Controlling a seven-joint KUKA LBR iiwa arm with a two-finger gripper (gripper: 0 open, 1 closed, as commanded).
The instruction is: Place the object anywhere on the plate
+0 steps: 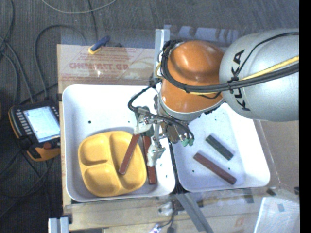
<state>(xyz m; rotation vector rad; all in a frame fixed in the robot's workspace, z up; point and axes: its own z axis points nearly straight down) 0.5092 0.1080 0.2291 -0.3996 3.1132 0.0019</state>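
The big grey KUKA arm (257,72) with its orange band (192,74) comes in from the right and hangs over the gap between the two white bins. Left bin (97,98) has the yellow divided plate (99,166) sitting in its lower half. Right bin (252,154) sits right next to it, partly covered by the arm.

Next down, the sticks. One brown stick (129,154) lies at a slant across the plate's right side, so it's on the plate. A second brown stick (149,166) lies just off the plate's right edge, on the bin floor. The right bin holds a reddish-brown stick (215,168) and a shorter dark green block (219,147), a little apart.

The tool (154,152) hangs just above that second stick; can't tell how wide it's set, too much clutter there.
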